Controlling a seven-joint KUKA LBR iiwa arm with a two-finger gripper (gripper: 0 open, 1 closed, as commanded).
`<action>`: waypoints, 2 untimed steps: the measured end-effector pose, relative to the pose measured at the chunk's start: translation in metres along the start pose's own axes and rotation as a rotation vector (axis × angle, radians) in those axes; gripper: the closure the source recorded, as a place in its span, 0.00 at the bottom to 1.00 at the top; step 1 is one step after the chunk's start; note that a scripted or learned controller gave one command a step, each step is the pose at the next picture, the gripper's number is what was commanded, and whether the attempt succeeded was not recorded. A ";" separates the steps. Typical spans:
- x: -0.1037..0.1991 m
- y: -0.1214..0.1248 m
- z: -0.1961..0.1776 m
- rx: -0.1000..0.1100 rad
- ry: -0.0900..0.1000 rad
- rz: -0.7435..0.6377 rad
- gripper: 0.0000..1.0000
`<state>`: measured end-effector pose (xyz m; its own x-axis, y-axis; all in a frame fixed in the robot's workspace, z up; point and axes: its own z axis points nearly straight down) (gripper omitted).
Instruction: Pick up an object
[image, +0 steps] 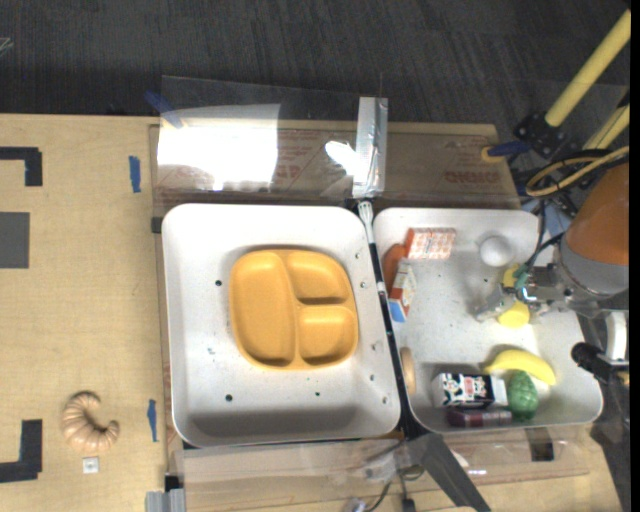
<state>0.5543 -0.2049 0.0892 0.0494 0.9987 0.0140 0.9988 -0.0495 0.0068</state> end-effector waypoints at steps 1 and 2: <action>-0.006 0.000 -0.011 -0.005 -0.011 0.006 1.00; 0.041 0.005 -0.065 0.002 -0.014 -0.135 1.00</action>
<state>0.5604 -0.1648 0.1544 -0.0851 0.9964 -0.0009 0.9964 0.0851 0.0055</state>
